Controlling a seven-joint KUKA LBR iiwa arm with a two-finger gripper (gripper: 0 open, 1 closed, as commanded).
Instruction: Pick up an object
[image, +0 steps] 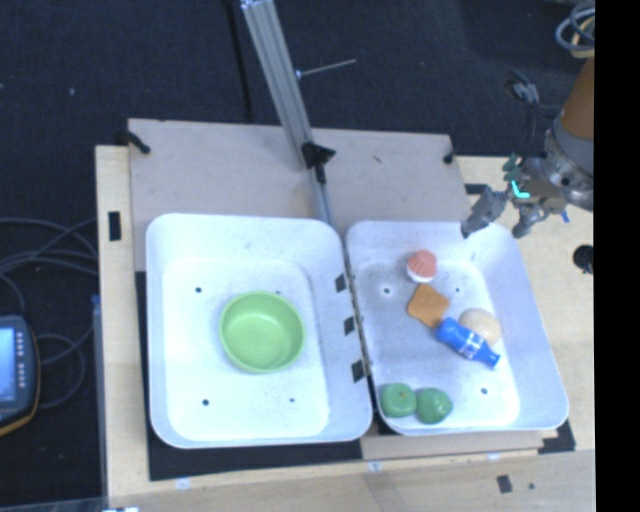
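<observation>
Partly cut off at three o'clock, the gripper (505, 213) hangs with fingers apart above the right bin's (530, 300) smooth rim.

The grey gripper (505, 215) hangs open over the right white bin's (535, 345) far corner; a round green plastic bowl (262, 331) sits in the left white bin (180, 300).

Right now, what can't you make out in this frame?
- Gripper: small and blurred in the camera view; finger state unreadable.
- Arm: cut off by the right edge.
- Beige object: partly hidden behind the blue bottle; identity unclear.
- Handheld device: cut off by the left edge.
</observation>
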